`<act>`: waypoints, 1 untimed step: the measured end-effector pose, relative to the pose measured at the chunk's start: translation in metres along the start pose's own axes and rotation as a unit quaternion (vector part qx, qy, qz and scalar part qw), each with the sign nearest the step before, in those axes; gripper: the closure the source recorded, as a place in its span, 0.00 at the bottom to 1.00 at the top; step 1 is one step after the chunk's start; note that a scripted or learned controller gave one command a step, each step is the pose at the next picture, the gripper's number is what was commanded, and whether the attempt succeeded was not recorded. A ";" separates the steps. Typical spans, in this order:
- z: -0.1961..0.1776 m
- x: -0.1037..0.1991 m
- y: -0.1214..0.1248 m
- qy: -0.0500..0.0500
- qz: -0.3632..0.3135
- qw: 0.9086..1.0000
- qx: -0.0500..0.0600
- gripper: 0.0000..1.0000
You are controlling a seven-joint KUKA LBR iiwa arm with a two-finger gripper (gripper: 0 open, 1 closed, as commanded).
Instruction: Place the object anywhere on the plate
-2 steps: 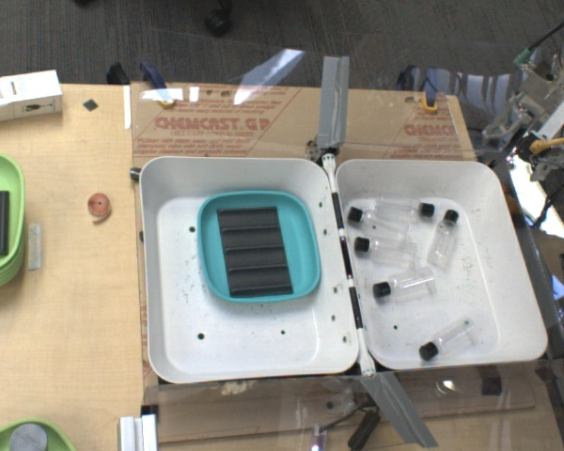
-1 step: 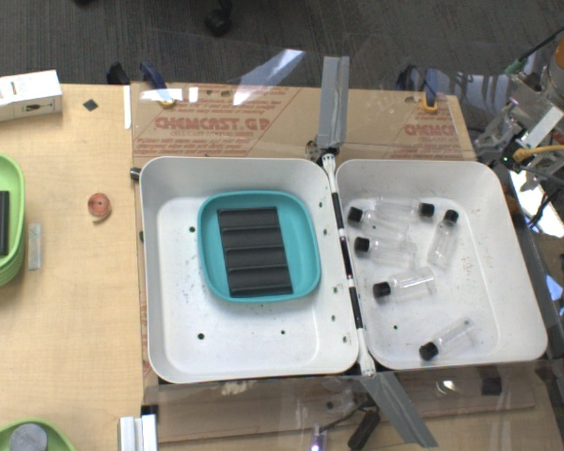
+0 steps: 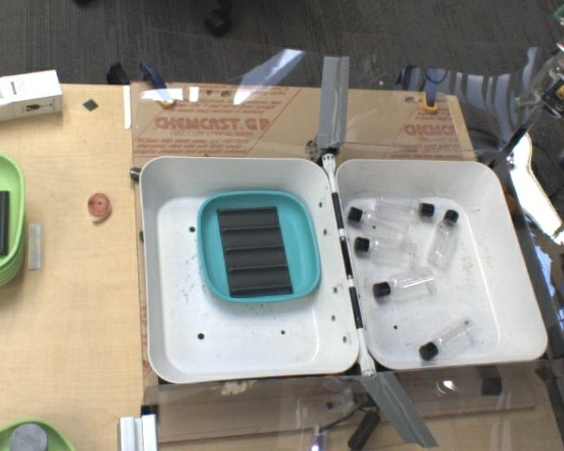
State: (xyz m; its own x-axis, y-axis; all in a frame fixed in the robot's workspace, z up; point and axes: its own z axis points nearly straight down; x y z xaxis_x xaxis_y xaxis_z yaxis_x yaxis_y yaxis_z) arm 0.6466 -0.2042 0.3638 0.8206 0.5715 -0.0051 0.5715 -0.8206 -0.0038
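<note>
Clear black-capped vials (image 3: 406, 286) scattered, glossy teal plate (image 3: 259, 247) holding ridged black block (image 3: 254, 250), claw's state untellable.

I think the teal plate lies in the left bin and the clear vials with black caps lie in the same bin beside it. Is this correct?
Not quite. The teal plate does lie in the left bin, but the clear vials with black caps lie in the right bin, not beside the plate. The camera view shows them scattered there, across the divider from the plate.
</note>
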 end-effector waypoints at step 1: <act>0.069 -0.008 0.017 0.000 0.025 1.000 0.001 0.00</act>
State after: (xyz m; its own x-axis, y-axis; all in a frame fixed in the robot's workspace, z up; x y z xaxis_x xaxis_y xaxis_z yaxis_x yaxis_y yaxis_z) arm 0.6492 -0.2223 0.2945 0.8483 0.5294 -0.0062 0.5294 -0.8483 -0.0051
